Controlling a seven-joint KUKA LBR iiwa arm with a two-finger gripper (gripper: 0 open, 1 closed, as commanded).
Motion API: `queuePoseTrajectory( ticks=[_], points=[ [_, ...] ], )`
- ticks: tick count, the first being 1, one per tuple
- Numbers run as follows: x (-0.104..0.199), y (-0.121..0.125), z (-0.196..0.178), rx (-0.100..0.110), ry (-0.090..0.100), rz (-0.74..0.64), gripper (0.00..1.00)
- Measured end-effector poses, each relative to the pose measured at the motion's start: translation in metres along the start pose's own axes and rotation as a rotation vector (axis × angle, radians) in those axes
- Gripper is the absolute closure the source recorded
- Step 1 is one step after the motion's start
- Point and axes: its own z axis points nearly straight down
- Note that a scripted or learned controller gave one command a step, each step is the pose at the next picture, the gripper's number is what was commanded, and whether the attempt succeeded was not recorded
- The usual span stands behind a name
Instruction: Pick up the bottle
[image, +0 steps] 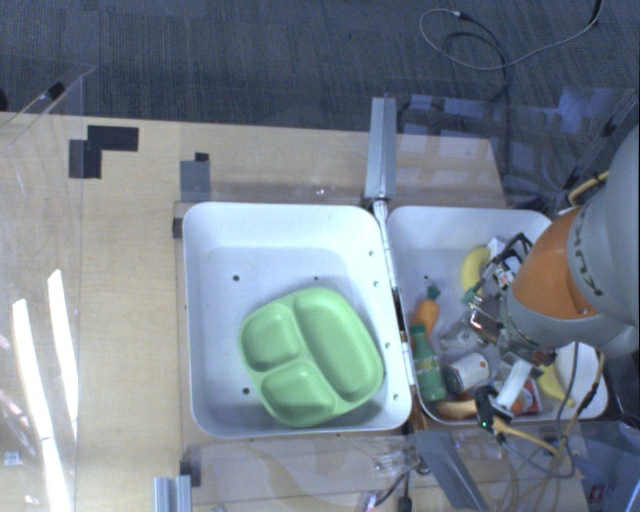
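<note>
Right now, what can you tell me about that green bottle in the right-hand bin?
The green bottle lies on its side along the left wall of the right bin, its orange cap end pointing toward the far side. It looks like plastic, with a darker green body. A small can-like thing lies just to its right, and the gripper hovers nearby, not on the bottle.

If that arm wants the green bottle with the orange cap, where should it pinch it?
Probably across the green body, coming straight down from above. The bottle lies flat along the left wall of the right bin, cap pointing away, so its narrow width suits the fingers. The wall and a can crowd its sides.
</note>
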Motion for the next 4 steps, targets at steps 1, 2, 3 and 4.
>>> queuePoseTrajectory(
  ticks=[1,2,3,4],
  points=[
    [0.009,-0.001,0.002,-0.01,0.008,0.452,0.0],
    [0.102,0.003,-0.091,0.004,-0.007,0.571,0.0],
    [0.049,0.018,-0.186,0.002,-0.007,0.512,0.0],
    [0.051,0.019,-0.193,0.003,-0.012,0.503,1.0]
  ],
)
